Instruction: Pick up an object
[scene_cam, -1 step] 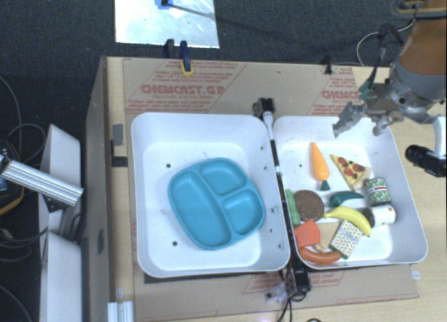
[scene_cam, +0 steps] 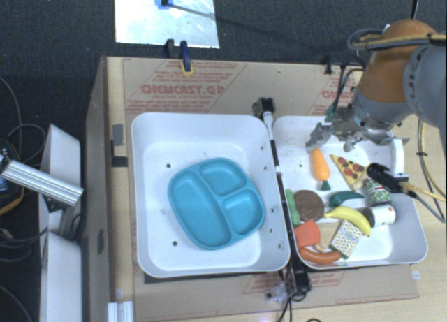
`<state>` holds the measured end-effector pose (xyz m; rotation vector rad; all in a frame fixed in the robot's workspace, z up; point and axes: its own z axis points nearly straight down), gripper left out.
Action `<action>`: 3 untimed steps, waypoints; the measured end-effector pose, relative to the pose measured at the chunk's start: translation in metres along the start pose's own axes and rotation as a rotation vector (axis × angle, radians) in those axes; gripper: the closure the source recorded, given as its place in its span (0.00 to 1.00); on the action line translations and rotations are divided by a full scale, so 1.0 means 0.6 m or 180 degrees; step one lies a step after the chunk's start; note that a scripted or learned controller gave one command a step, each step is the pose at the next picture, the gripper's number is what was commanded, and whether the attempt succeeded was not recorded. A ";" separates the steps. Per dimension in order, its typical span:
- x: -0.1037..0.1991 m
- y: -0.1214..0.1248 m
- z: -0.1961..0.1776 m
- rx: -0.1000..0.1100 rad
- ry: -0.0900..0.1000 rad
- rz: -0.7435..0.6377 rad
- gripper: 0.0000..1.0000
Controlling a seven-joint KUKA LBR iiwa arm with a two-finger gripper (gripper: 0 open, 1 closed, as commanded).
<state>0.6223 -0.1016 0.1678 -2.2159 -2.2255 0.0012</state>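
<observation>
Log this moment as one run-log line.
claw over right white bin | nearest: orange toy carrot | nothing held | blue divided plate in left bin

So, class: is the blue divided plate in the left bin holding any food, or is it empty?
Empty. The blue divided plastic plate shows bare compartments; the toy food, like the orange carrot, lies in the right white bin.

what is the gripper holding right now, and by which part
Nothing is held. The open two-finger gripper hovers in the right white bin, just above the orange toy carrot, with no object between its fingers.
</observation>
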 end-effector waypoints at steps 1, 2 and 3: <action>-0.032 0.020 0.134 -0.0014 -0.0003 0.0009 0.00; -0.032 0.021 0.116 -0.0020 -0.0004 0.0007 1.00; 0.080 -0.022 -0.029 -0.0015 0.0001 0.0001 1.00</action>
